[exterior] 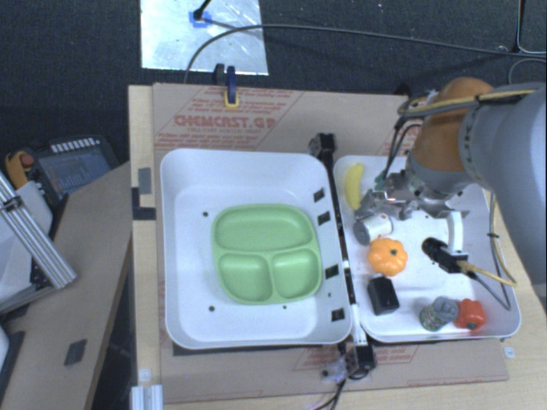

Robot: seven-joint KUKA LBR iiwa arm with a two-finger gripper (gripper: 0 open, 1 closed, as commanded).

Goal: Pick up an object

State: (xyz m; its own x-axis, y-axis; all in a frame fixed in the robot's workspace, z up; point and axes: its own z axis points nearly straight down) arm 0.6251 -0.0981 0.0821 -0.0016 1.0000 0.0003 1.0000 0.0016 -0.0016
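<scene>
The gripper was positioned low over the rear half of the right bin, with the arm reaching in from the right. Whether the gripper was open or closed could not be told from this angle, and no item was seen held in it. The nearest candidate for pickup was a white cup lying on its side just beside the gripper tip. It sat between a banana toward the rear and a small orange pumpkin toward the front. A black block, a grey can and a red item lay near the front wall, apart from the gripper. The left bin held a green divided plate. The pose suggested an approach onto the cup. Because the cup lay close to its neighbours, a small offset would likely nudge the banana or pumpkin instead.
</scene>
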